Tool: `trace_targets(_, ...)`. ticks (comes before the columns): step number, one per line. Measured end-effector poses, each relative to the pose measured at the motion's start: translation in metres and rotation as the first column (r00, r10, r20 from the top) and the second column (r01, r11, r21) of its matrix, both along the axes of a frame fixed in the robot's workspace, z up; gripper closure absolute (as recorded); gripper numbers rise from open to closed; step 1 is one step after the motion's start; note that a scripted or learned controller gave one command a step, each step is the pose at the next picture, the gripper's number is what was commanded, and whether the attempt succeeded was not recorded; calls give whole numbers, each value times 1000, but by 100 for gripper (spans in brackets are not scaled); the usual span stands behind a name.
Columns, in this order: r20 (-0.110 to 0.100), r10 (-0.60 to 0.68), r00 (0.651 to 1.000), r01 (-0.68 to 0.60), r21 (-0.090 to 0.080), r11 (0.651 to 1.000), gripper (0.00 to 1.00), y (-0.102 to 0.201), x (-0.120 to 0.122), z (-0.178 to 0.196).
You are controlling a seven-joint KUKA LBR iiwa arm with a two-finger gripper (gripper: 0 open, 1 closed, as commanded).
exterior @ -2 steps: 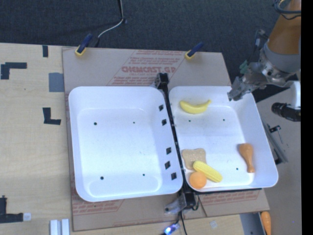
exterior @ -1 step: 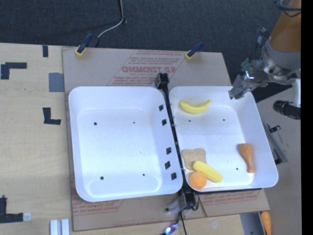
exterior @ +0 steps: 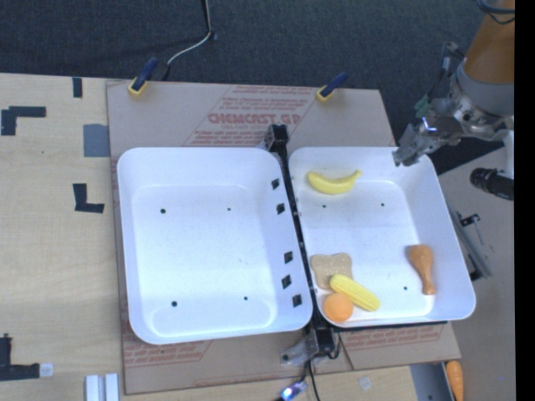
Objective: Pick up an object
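The arm (exterior: 489, 48) is reaching down, its gripper (exterior: 410, 150) hovering above the right bin's (exterior: 443, 215) far corner; jaws' opening indiscernible.

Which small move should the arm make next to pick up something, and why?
Probably move the gripper left and down toward the banana. The gripper sits over the right bin's far right corner, above the toys, and the banana lies nearest and apart from the others.

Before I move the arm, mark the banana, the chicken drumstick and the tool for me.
banana (exterior: 333, 182): camera view, middle of its curved body.
chicken drumstick (exterior: 422, 263): camera view, on the thick meaty end.
tool (exterior: 410, 152): camera view, at its tip over the right bin's far corner.
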State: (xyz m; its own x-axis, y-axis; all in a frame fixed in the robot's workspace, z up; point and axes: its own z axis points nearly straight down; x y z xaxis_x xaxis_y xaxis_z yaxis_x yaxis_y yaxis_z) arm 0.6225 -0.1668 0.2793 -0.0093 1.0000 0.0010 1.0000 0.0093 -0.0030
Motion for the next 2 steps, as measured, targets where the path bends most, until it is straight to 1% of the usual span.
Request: trace_targets(2, -1, 2, 1000, -2, 1, 1000, 100, 1, 1, 19)
